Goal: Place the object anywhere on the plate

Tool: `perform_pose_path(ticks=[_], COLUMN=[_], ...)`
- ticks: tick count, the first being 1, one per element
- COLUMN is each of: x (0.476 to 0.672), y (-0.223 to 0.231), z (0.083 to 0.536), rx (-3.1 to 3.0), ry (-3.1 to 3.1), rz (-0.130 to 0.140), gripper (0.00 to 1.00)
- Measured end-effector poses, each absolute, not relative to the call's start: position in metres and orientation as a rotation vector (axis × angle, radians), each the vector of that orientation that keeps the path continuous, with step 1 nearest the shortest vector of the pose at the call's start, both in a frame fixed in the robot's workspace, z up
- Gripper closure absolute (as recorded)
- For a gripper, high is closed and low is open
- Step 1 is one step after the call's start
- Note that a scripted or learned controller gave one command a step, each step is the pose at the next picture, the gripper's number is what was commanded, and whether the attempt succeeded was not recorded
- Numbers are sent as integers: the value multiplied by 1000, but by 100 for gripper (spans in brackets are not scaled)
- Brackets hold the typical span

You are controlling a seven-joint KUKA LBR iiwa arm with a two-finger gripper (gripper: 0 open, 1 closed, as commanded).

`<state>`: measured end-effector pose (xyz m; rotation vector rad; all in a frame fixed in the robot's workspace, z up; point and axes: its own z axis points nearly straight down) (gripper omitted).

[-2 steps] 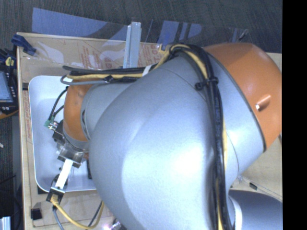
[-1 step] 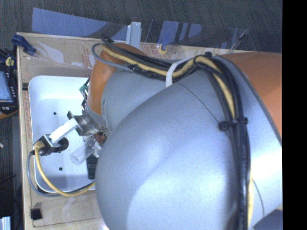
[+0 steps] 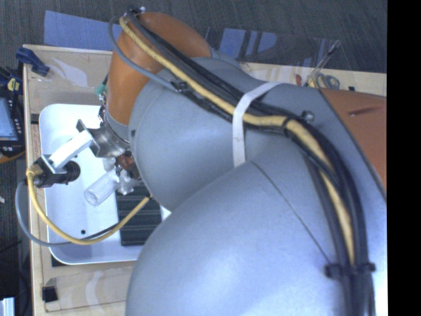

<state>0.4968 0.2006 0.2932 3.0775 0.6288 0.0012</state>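
object (image 3: 99, 190): clear, cylindrical, lay tilted in left bin (image 3: 49, 120) | gripper (image 3: 123, 170): beside it, opening could not be told

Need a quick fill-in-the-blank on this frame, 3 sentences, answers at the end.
1. The arm is grey, with a band coloured ____ above the wrist.
2. The looping cable over the bin is coloured ____.
3. The shallow bin under the end effector is coloured ____.

Answers: orange; yellow; white
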Motion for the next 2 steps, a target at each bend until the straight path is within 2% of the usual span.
perform_pose_path(ticks=[1,2], x=[502,500], y=[219,222], z=[269,277], rx=[2888,2887], ry=[1246,1258], rz=[-13,-28], gripper=[100,100])
